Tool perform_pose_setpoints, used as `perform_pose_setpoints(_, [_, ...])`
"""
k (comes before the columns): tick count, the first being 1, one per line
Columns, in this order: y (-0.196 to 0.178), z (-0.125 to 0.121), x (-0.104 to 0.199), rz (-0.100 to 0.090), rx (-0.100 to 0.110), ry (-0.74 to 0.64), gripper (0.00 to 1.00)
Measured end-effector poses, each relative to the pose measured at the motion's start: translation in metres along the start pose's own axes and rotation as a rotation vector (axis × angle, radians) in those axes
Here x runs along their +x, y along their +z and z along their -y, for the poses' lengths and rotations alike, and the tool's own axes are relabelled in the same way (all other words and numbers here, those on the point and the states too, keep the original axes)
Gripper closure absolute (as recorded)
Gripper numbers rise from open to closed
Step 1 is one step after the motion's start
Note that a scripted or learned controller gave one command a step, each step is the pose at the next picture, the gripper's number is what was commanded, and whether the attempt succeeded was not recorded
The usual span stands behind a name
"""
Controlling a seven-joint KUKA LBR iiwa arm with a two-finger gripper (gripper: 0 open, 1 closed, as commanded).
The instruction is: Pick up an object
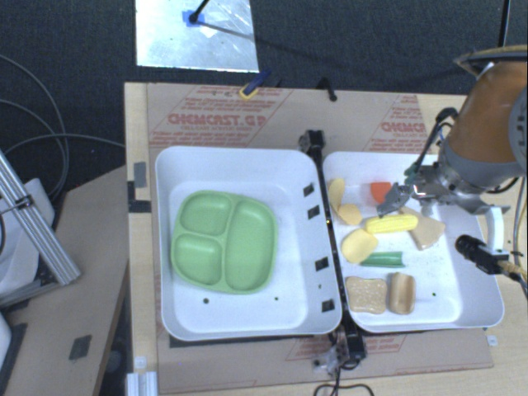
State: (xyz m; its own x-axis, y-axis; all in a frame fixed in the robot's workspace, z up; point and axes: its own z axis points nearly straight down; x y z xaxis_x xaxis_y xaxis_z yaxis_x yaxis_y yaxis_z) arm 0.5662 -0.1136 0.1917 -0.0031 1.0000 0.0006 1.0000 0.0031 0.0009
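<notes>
Dark carpet floor (66, 23), silver sheet (196, 23) behind bench

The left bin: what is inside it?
The left bin holds one green plate with three compartments, lying flat. The part of the bin floor under the plate is covered and cannot be seen.

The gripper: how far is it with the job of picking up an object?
Done: the gripper has reached into the right bin and sits low over the food items, right by the yellow corn. In hand: nothing visibly; the corn lies on the bin floor. Left: grasping an item and lifting it. The green plate lies in the left bin.
</notes>
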Motion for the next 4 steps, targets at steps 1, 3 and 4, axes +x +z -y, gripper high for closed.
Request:
perform_pose_setpoints(1, [0.111,-0.051,-0.006,0.002,-0.001,-0.003,0.0])
perform_pose_setpoints(3, [0.107,0.04,0.029,0.0,0.002,0.003,0.0])
perform_pose_setpoints(4, [0.001,0.042,0.127,0.004,-0.011,-0.002,0.0])
